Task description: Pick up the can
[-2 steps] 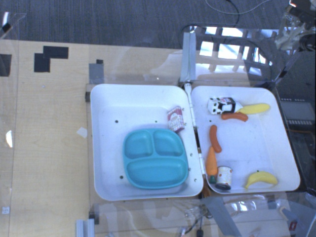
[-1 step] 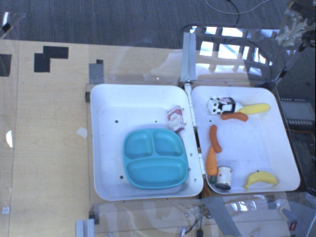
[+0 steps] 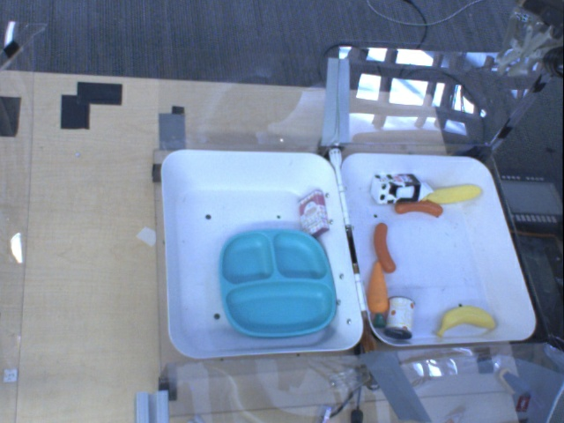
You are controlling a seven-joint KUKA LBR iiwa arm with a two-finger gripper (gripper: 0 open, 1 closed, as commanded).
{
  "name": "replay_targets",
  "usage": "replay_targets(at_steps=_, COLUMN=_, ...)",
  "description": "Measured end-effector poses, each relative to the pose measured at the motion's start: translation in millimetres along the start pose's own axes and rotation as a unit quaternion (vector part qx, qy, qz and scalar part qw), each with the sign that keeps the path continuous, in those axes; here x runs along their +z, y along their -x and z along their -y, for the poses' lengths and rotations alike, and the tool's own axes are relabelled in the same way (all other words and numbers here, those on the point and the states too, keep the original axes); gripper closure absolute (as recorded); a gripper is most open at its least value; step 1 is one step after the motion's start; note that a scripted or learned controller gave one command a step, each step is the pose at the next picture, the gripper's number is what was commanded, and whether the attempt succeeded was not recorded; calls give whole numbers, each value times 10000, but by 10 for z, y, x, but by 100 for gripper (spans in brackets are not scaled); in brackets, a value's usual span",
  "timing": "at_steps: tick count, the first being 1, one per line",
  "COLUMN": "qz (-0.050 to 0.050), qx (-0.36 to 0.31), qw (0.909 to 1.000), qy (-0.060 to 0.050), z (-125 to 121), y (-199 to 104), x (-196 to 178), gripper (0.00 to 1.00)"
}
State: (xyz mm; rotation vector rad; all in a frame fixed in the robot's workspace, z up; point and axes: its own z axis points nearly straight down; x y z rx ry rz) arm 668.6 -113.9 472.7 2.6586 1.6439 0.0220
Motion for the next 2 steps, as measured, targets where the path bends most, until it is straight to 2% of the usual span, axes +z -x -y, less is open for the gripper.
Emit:
replay_targets(at_steps=1, qz=5, qx=-52, qw=9999, qy=-87, z=998, y=-805, x=355, gripper=100)
replay_targets(at_steps=2, qz=16, qx=311, qw=9995, qy=-100, z=1164, y=-631, x=632, gripper=100)
